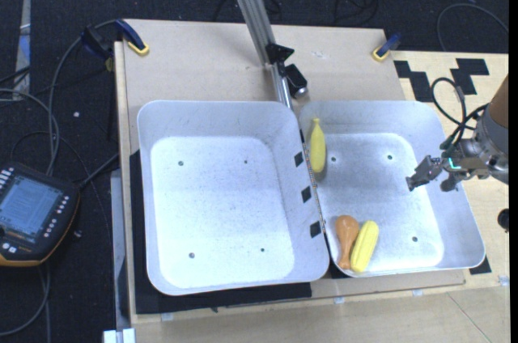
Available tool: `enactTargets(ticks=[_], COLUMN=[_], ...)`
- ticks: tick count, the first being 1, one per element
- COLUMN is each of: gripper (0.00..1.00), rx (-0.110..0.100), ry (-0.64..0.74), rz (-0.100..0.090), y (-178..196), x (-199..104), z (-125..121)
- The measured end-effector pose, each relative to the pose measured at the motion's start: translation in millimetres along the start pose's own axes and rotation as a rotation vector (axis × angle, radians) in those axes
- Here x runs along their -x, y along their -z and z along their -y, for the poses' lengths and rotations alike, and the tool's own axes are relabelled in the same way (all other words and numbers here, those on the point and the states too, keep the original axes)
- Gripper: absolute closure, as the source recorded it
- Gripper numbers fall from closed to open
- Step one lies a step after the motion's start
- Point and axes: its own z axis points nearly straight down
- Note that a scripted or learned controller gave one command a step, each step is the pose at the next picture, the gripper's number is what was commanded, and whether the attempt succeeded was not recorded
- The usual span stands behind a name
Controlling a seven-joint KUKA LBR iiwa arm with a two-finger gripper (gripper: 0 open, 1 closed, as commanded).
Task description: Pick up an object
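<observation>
Approach step: end effector (pixel 430 174), grip state indiscernible, hovers at the right white plastic bin's (pixel 380 119) 3 o'clock edge; yellow corn cob (pixel 363 245) lies at 6 o'clock beside an orange drumstick-shaped toy (pixel 346 235); next, descend over one.

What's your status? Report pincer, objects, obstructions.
Pincer over right bin, nothing seen in it. Banana, corn cob, orange drumstick lying loose along left wall. Nothing blocking them.

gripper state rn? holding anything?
Gripper: over the right bin, nothing visible between its fingers; open or shut cannot be told from this view.
</observation>
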Motion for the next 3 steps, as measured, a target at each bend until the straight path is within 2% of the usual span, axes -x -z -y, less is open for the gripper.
enactTargets(ticks=[1,2,3], gripper=[0.00,0.00,0.00], rx=[0.000,-0.004,-0.004], ry=[0.000,0.000,-0.001], rz=[0.000,-0.001,-0.001], y=[0,-52,-109], x=[0,-10,-1], z=[0,-2,-1])
